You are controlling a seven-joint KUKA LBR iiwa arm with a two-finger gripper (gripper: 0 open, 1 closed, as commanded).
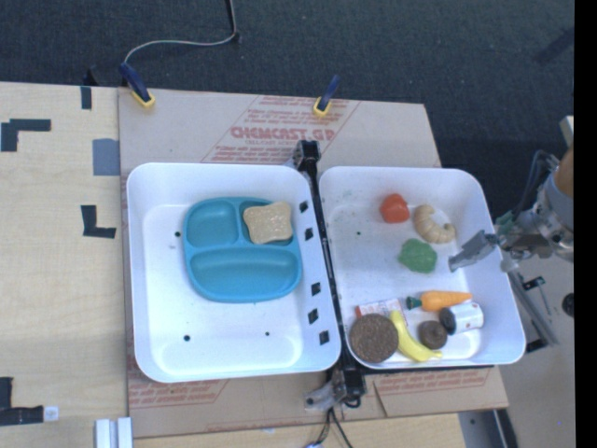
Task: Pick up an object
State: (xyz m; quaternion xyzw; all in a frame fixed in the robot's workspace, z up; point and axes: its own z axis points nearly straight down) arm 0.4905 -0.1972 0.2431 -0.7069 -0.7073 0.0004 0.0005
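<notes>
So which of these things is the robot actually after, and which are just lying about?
Could be picked, all in the right bin: red tomato, bread roll, green pepper, carrot, banana, brown cookie.

Just lying about: blue tray, toast on it, yellow clamps.

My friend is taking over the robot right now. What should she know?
Gripper: at the right bin's right edge, nothing seen between its fingers.
Right bin: red piece, tan bagel, green piece, carrot, banana, brown disc.
Left bin: blue tray with toast.
Done: nothing picked up yet.
Left: grab one object; the green piece looks nearest.
</notes>
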